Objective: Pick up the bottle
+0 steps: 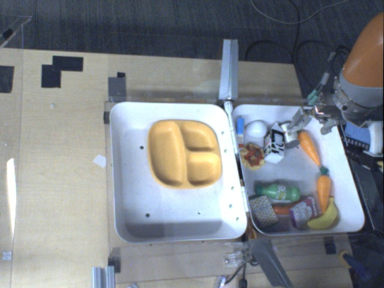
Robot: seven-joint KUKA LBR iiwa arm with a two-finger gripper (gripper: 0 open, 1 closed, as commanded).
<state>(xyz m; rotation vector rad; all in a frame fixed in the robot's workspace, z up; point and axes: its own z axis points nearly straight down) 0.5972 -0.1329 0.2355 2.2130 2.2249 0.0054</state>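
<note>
Bottle (278, 192) — green, lying on its side — sits low in the right bin (354, 188), toward six o'clock, with bare white floor above it. Just below it crowd a patterned packet (263, 210), a purple pouch (303, 209) and a banana (324, 217) against the near rim. Two carrots (309, 148) (324, 188) line the three o'clock wall. The gripper (292, 138) hangs at twelve o'clock over a black-and-white item (275, 143), well apart from the bottle; whether it stands wide or narrow cannot be told. The left bin (129, 161) holds a yellow divided tray (183, 153).
</note>
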